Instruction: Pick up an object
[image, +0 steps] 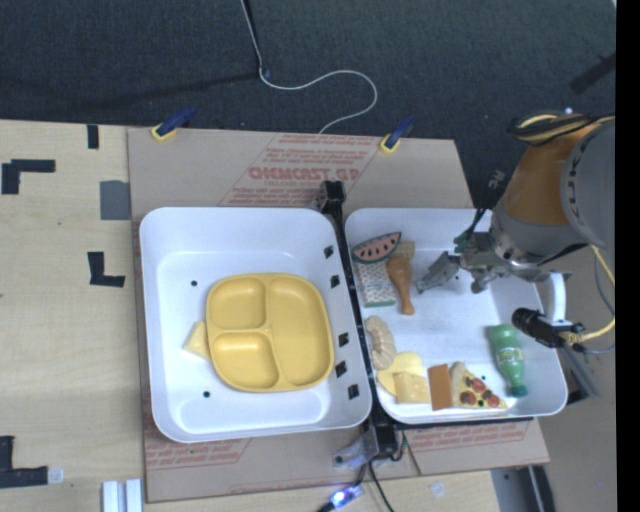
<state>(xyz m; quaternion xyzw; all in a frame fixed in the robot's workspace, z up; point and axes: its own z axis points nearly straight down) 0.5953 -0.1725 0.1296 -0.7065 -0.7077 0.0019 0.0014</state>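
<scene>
The nearest candidate for picking is the drumstick (402, 277), a tan toy chicken leg lying in the right bin (540, 405), in its upper left part. Its long axis runs roughly top to bottom of the view, with a slight lean, the thicker end uppermost and the narrow end pointing down toward the near rim. It lies just beside the waffle piece (377, 286) on its left and below the watermelon slice (378, 247), close to but apparently not touching either. The gripper (455, 272) hangs to the drumstick's right, near it, over bare bin floor; its two fingers appear spread apart, one angled left toward the drumstick and one to the right, with nothing between them. The drumstick therefore lies to the left of the end effector in this view, at about the same height across the bin. Judgement: a short leftward travel would bring the fingers over it, and closing across the narrow shaft looks more promising than along the length. Further out, the green bottle (509, 358) lies toward the bin's right side, the pizza slice (470, 387) and cheese pieces (402, 378) along the near edge. The left bin (160, 240) bears a yellow divided plate (270, 332).
</scene>
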